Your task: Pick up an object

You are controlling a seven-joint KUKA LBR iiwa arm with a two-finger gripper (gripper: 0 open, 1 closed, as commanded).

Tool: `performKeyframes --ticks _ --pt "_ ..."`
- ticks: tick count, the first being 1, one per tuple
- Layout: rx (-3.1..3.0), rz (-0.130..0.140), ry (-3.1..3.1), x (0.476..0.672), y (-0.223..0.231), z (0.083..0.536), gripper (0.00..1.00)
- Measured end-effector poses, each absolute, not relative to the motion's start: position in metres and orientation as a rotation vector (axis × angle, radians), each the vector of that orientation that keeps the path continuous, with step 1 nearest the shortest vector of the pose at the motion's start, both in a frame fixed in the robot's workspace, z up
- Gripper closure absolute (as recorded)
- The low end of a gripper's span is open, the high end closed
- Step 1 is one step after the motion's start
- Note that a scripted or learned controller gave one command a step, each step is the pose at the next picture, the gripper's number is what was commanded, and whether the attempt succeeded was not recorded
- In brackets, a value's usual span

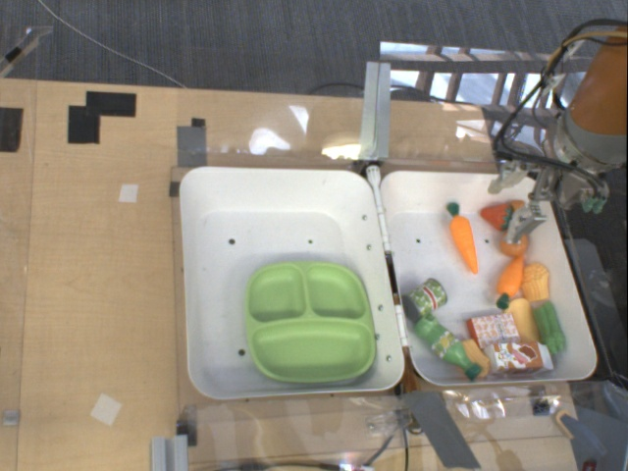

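Nearest you, one green plate [311, 322] sits in the left bin [211, 224]. Your right bin [422, 224] holds one carton [506, 343], one bottle [449, 345], one can [428, 296] and two carrots, one [463, 240] lying apart. Farthest, your gripper [522, 220] hovers over a red piece [497, 213]; I cannot tell how wide it stands.

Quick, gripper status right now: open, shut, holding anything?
Gripper: cannot be told; it hangs over the red toy in the right bin.
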State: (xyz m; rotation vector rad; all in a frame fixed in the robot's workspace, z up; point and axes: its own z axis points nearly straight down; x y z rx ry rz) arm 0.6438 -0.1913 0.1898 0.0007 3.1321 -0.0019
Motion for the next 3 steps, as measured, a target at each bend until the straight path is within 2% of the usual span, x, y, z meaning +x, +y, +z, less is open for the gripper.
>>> performKeyframes --ticks 1,2,3 --pt "0.035 -0.002 3.124 0.643 -0.138 0.09 0.0" --pt "0.024 -0.004 3.114 0.646 -0.137 0.104 1.0" --pt "-0.015 -0.001 3.116 0.649 -0.089 0.229 1.0"
